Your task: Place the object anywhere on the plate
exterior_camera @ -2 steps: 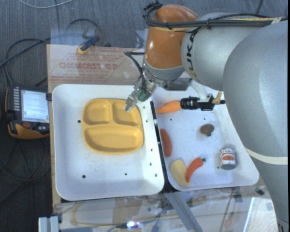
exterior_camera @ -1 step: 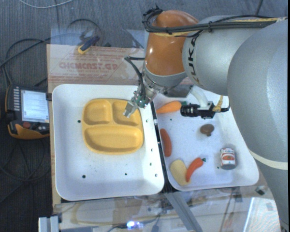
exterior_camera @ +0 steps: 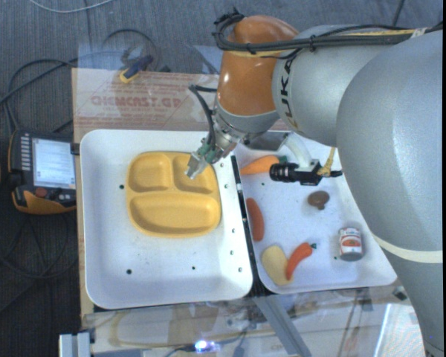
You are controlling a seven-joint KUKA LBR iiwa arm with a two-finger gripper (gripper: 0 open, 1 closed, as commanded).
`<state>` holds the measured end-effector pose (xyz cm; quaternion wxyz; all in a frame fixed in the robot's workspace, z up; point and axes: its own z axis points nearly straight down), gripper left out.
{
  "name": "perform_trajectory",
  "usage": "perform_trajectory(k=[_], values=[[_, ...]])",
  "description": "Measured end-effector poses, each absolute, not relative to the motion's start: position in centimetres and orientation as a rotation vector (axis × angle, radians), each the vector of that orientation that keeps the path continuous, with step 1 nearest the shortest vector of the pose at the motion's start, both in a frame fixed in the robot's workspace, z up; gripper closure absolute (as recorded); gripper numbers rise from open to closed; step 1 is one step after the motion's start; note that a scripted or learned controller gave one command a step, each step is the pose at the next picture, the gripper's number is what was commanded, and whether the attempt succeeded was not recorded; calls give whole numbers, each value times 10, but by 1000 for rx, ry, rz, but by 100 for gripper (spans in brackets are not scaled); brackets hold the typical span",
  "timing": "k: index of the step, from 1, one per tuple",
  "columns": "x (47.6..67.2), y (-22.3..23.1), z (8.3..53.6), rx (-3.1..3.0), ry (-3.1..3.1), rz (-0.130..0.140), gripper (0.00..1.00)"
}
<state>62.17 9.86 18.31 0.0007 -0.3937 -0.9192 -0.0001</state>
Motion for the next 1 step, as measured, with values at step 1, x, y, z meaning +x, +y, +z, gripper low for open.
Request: perform_trajectory(k=[1], values=[[649,102,148,-1387,-2818,1,100]])
